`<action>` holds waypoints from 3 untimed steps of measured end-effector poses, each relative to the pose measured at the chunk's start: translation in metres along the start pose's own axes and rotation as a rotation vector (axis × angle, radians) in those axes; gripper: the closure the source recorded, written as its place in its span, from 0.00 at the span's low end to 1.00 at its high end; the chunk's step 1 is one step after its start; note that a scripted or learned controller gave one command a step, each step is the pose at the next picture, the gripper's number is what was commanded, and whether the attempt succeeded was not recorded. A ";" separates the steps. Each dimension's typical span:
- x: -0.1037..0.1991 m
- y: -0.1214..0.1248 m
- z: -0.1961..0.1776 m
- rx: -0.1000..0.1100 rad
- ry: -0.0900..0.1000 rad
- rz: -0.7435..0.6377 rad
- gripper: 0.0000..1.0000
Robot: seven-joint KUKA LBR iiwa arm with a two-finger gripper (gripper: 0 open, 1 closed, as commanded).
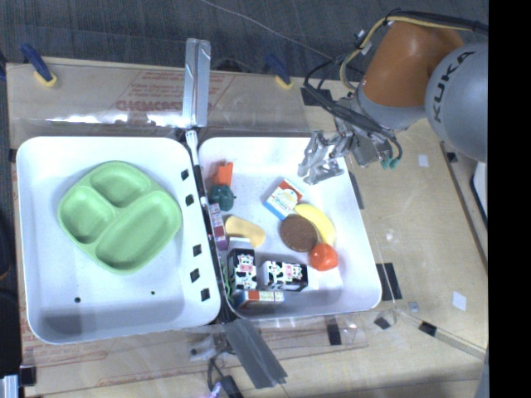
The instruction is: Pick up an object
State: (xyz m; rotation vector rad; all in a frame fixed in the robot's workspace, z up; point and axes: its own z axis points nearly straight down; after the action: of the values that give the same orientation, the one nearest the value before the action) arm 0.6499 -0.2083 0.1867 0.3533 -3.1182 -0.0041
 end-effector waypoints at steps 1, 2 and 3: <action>-0.009 0.001 -0.068 0.005 -0.010 0.505 1.00; 0.002 0.000 -0.043 0.003 -0.004 -0.160 1.00; -0.008 -0.001 -0.039 0.007 -0.007 -0.645 1.00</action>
State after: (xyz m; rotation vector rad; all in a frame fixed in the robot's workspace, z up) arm 0.6585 -0.2079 0.2259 1.3268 -2.8532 0.0037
